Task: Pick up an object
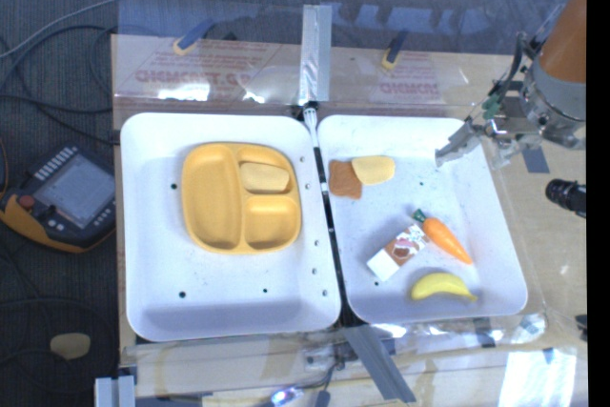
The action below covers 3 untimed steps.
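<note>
Both white bins (143, 300) are seen to be of smooth, faintly glossy plastic, as is the yellow divided tray (214, 205). The carrot (446, 239) and banana (441, 287) look like shiny moulded plastic.

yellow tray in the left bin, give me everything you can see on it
The yellow tray is a rounded-corner rectangle of what looks like smooth moulded plastic, split into three compartments: one long one on its left and two smaller ones stacked on its right. It lies flat, open side up, near the middle of the left bin, a little toward the far side. A pale yellow-tan piece rests in the upper right compartment. It touches neither the bin walls nor anything else.
</note>
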Tool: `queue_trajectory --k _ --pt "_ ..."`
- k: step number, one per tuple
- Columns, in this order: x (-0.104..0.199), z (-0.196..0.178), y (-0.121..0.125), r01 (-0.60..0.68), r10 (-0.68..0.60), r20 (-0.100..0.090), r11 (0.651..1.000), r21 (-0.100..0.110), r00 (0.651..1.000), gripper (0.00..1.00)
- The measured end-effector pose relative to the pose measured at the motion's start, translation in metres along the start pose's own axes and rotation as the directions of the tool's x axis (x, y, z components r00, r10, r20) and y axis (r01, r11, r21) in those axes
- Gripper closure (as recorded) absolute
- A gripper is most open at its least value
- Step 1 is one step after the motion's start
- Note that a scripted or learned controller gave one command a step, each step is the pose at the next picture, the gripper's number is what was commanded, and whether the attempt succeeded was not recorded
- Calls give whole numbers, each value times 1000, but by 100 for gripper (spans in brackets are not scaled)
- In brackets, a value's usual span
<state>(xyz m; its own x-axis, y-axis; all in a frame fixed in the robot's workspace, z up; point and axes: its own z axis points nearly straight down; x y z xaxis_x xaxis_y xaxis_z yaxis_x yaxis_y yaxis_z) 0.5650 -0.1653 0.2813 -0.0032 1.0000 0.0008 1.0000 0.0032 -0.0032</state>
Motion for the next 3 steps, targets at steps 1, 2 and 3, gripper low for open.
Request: queue_trajectory --k 1,2,3 --pt "0 0 0 0 0 0 1000 0 1000 0" --pt "-45 176 -81 14 -14 -4 1000 2 1000 0" --pt "-55 132 -62 -38 38 -1 999 0 999 0"
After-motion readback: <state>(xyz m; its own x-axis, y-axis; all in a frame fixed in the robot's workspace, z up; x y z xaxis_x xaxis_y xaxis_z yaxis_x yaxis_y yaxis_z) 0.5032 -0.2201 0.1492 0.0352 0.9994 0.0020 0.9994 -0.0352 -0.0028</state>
